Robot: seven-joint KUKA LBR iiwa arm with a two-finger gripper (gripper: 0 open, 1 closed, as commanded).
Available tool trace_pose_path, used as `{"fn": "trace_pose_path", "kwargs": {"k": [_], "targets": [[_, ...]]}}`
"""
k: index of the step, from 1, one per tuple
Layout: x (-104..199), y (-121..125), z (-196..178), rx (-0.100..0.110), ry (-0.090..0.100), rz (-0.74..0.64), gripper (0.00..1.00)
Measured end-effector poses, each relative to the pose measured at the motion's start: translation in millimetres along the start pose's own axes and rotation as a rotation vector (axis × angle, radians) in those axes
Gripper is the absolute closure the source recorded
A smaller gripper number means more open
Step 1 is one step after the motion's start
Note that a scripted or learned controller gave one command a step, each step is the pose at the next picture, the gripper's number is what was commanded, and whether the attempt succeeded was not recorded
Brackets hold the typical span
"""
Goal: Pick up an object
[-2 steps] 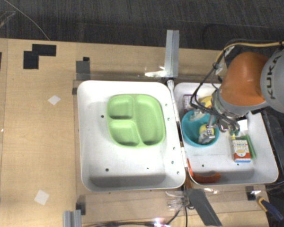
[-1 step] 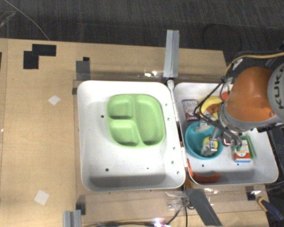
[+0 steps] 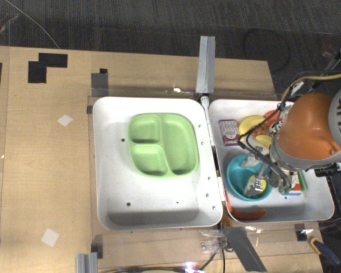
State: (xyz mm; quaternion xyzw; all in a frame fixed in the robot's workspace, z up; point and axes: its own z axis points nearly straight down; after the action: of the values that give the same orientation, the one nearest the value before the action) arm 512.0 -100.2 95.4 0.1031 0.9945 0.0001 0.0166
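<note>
Over the right white bin (image 3: 324,209), the grey arm with its orange band (image 3: 307,127) lowers the gripper (image 3: 256,183) into a teal round bowl (image 3: 238,175) near that bin's left wall, its grasp indiscernible, while a green three-compartment plastic tray (image 3: 162,144) lies centred in the left white bin (image 3: 111,152).

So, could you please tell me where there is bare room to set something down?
The left bin has bare white floor all around the green divided tray, widest along its near edge. The right bin is crowded: teal bowl, yellow item, small packet and the claw.
</note>
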Motion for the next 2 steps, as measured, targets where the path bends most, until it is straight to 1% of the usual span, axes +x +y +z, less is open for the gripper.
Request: {"fn": "trace_pose_path", "kwargs": {"k": [1,2], "targets": [[15,0,-1,0.002,-0.003,-0.018,0.0],[-8,9,1,0.003,0.009,0.281,0.0]]}}
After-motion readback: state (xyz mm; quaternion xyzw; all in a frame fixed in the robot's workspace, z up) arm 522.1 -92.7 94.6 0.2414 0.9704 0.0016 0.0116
